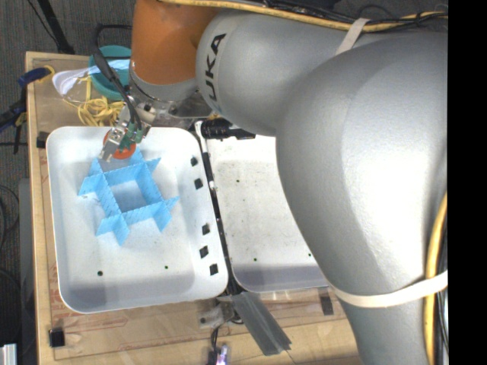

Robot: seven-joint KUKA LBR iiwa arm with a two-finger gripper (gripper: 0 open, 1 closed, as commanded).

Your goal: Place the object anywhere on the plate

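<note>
Underneath everything sits a pale wooden bench [38, 204] on a dark grey carpeted floor, and it bears two shallow white bins side by side: the left bin [76, 280] and the right bin [259, 226], whose floor is speckled with small dark marks. Dark clips line the seam between them. At the far left corner of the bench lie a tangle of yellow cord [95, 109], something white, and a teal round container [112, 55]. The big grey arm [342, 128] with its orange band [163, 36] covers much of the right bin and reaches over to the far side of the left bin. A blue grid-shaped plate [125, 196], made of crossed strips around a square opening, lies flat on the left bin's floor. The gripper [119, 144] hangs at the plate's far edge, and a small orange-red object [123, 151] shows right at its tip, touching or just above that blue edge. Whether the pincer is spread or pressed together cannot be told from this angle.
</note>
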